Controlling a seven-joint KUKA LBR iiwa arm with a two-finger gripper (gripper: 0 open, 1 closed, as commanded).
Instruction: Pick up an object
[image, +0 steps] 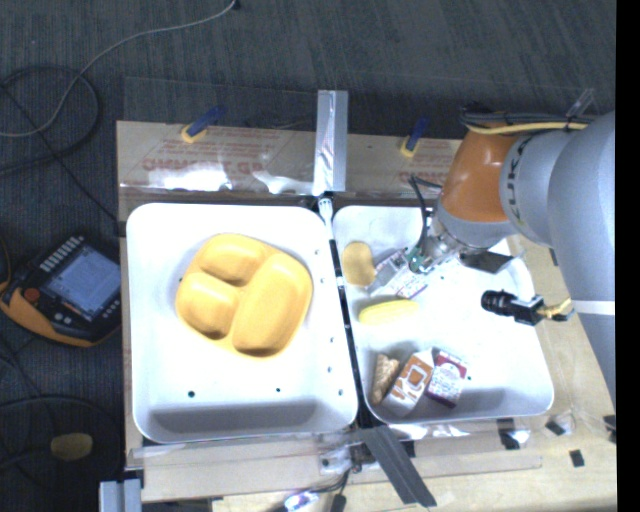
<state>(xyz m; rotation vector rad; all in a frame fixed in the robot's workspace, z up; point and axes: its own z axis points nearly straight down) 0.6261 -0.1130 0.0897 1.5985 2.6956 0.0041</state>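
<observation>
- Your gripper (393, 272) sits in the right bin (520, 330); can't tell its jaw state.
- Banana (388, 312) lies just at 6 o'clock from it, long axis 3-to-9.
- Bun (358, 263) just at 9.

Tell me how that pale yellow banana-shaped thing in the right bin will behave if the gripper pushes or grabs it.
The pale yellow banana-shaped piece looks smooth and rounded, so it would probably roll or slide on the right bin's slick floor when nudged. Its glossy surface suggests hard plastic: likely stiff, light, and apt to slip from the gripper unless it is pinched across its narrow width.
</observation>
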